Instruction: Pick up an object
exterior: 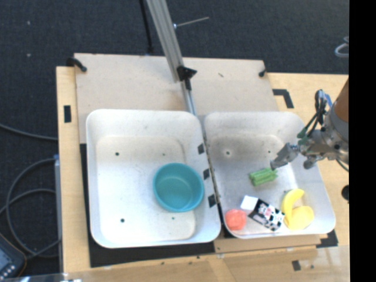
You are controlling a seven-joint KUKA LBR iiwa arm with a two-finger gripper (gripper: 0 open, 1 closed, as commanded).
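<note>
Near edge of right bin (329, 219): orange ball (235, 219), black-white card (264, 212), yellow piece (296, 209), crowded together. Poor picks, too tightly packed.

Mid bin: green block (262, 176), lying apart from cluster, best target. Claw (283, 157) just beside its right end, above. Cannot tell claw's state from here; nothing seen in it.

Advice: centre over block, turn claw across short side, drop straight, close only when block sits between.

Left bin (106, 128): teal bowl (178, 186), well apart, ignore.

Far: bare bench (117, 81).
</note>
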